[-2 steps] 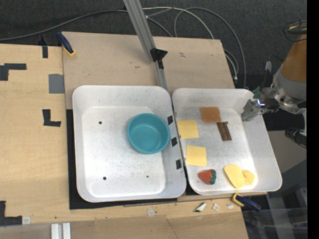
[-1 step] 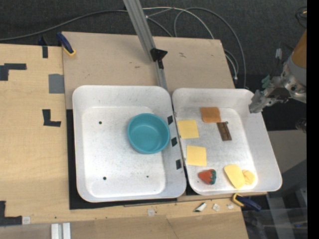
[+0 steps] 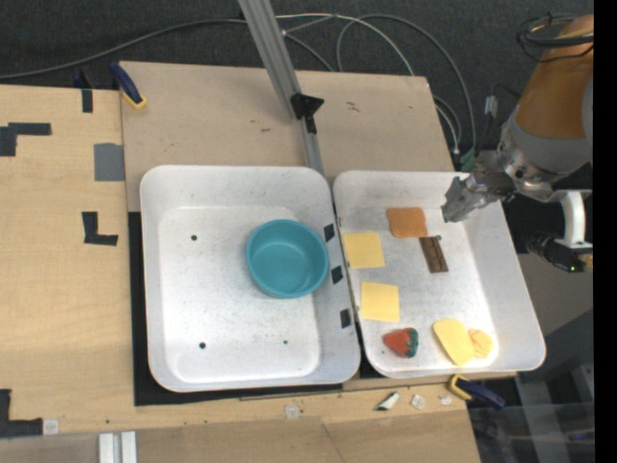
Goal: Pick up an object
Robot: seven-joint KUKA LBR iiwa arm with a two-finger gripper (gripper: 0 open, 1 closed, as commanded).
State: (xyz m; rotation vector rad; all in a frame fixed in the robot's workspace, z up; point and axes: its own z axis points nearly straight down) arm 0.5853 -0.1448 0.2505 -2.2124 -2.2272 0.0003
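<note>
Strawberry (image 3: 401,341), red with green leaves

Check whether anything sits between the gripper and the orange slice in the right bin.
Nothing visible does. The gripper hangs over the right bin's far right part, and the orange slice lies just to its left in the camera view, with bare white floor between them. The brown bar lies nearer the camera, off that line.
</note>
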